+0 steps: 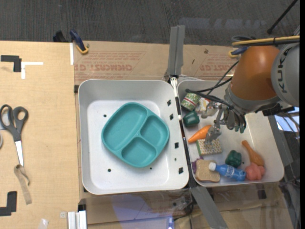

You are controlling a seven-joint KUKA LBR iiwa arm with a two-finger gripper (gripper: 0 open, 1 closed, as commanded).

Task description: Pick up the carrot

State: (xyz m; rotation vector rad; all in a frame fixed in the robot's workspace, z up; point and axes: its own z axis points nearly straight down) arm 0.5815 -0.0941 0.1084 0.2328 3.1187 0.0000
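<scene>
Dark carpet (119, 8) is seen across the top of the frame; scissors (14, 123) are laid on the cardboard-covered bench (38, 175) at left.

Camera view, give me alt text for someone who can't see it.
A grey robot arm's hand hangs over the right white bin, right beside a small orange carrot lying among toy foods. The left white bin holds a teal three-compartment plastic plate.

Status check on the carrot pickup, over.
Claw low over right bin. Carrot lying beside it, not gripped. Green toy and patterned block crowd it.
</scene>
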